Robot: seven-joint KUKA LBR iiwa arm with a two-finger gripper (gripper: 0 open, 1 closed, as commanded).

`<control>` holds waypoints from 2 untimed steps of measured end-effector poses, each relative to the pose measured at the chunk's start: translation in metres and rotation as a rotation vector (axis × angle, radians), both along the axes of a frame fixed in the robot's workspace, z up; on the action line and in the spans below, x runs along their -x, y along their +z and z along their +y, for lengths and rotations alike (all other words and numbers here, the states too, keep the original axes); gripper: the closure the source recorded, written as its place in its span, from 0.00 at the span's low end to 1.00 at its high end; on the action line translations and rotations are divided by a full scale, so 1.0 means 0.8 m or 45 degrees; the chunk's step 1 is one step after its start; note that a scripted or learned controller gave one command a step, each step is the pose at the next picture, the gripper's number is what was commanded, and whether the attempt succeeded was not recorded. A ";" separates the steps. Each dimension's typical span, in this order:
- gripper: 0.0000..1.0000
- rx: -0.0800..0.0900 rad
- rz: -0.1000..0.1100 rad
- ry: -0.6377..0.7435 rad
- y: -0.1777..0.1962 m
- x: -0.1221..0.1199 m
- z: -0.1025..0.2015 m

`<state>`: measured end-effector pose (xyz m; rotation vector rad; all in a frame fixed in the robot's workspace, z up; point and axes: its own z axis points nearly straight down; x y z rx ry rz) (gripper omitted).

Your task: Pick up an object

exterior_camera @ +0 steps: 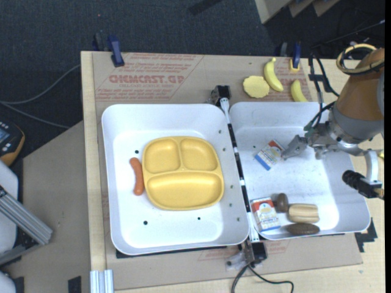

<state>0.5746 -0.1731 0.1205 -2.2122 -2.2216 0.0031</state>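
Surface (153, 78) is a tan board with red print, clamped at the back edge with blue clamps (114, 49), standing on dark carpet; cables trail off at left. Two white bins side by side on it. Left bin (122, 224) holds a yellow divided plate (182, 173) in the middle, with an orange sausage-shaped toy (138, 176) just beside the plate's left edge. Right bin (342, 224) holds a small blue/white/red packet (268, 154) near its upper left, and along the front wall a red-and-white carton (265, 215), a brown piece (280, 201), a tan bread-like roll (303, 212) and a dark brown piece (303, 229), all close together. Behind the right bin, on the board: a yellow round toy (256, 86) and two bananas (273, 75).

Arm comes in from the right, over the right bin. Tool (294, 147) sits low, just right of the small packet; can't tell whether it's touching it, or whether it's spread or pressed together, too small and dark to resolve
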 end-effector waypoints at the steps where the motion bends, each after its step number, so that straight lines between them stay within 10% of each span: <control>1: 0.00 0.000 -0.012 0.007 -0.048 -0.096 0.097; 2: 0.00 0.002 -0.001 -0.008 -0.045 -0.043 0.076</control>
